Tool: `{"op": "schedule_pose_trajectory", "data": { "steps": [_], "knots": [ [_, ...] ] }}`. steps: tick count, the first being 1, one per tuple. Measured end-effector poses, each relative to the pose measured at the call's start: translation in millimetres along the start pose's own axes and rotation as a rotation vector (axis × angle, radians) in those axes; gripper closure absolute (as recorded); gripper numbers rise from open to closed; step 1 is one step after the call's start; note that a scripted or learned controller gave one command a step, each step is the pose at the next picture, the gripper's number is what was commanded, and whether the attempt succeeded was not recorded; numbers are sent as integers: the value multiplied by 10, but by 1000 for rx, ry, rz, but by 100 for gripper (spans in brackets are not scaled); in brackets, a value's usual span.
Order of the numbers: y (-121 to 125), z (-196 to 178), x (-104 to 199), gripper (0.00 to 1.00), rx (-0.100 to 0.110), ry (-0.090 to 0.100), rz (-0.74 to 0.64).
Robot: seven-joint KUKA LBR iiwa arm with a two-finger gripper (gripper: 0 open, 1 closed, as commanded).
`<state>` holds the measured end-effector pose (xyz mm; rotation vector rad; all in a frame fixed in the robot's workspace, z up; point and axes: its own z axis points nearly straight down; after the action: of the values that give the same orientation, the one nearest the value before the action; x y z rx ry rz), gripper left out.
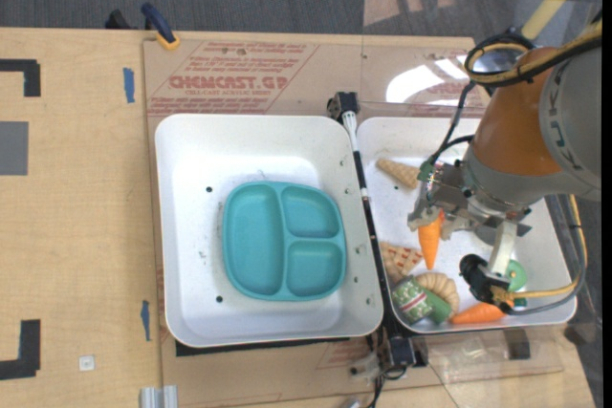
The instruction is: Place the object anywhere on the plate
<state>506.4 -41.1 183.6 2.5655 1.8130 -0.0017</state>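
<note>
A teal plate (284,240) with three compartments lies in the left bin (191,148). My gripper (432,219) hangs over the middle of the right bin (553,244), a short way right of the divider between the bins. It is shut on the thick end of an orange toy carrot (429,246), whose tip points down toward the bin floor. The carrot is well to the right of the plate, with the bin walls between them. The orange and grey wrist hides the bin's back right part.
The right bin also holds an ice-cream cone (396,171) at the back, a waffle piece (402,257), a croissant (438,283), a green and red toy (417,301), a second orange carrot (478,312) and a green item (513,277). A yellow cable runs along its front right.
</note>
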Motion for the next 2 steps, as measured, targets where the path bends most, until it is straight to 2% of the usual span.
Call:
{"op": "schedule_pose_trajectory", "data": {
  "steps": [1, 2],
  "knots": [
    [-12, 0, 739, 100, -1, -1, 194],
    [-334, 2, 1256, 100, 3, 0, 208]
  ]
}}
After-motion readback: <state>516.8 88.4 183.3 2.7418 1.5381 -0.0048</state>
